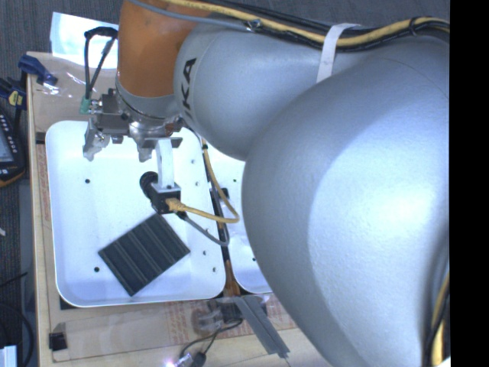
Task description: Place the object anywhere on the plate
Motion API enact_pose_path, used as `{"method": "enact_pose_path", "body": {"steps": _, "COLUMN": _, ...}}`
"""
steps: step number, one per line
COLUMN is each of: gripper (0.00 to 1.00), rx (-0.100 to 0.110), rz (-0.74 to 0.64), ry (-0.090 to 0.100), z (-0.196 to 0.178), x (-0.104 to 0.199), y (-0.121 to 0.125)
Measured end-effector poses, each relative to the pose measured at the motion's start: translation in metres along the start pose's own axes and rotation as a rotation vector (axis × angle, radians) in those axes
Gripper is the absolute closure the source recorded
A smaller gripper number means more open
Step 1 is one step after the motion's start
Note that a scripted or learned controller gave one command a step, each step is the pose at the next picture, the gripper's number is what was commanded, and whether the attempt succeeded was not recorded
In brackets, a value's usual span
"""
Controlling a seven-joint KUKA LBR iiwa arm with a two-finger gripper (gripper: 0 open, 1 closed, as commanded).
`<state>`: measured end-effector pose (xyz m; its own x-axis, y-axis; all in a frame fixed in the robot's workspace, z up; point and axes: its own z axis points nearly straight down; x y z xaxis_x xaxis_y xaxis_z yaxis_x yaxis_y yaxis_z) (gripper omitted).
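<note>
A dark grey ribbed square plate (144, 254) lies flat in the front half of the left white bin (69, 228). My gripper (117, 152) hangs over the bin's back part, well behind the plate. Its two fingers (91, 148) stand apart, so it is open, and only white bin floor shows between them. A white bar with a black clamp (158, 193) and a yellow cable hangs from the wrist, just behind the plate's far corner. I cannot make out a loose object in the bin.
The bulky grey arm (344, 189) with its orange band (149, 44) covers most of the right bin (248, 275). Blue clamps and dark tools (9, 140) lie off the bench's left edge. A metal bracket (229, 312) sits at the front between the bins.
</note>
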<state>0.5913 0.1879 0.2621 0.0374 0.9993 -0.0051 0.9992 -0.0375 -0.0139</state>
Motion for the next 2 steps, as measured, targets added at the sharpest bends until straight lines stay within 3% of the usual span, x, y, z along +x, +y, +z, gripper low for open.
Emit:
{"method": "enact_pose_path", "body": {"steps": 1, "gripper": 0.0, "rx": 0.0, "rz": -0.001, "ry": 0.0, "z": 0.0001, "x": 0.0003, "y": -0.0001}}
{"method": "enact_pose_path", "body": {"steps": 2, "gripper": 1.0, "rx": 0.002, "rz": -0.008, "ry": -0.001, "z": -0.0089, "x": 0.0011, "y": -0.0004}}
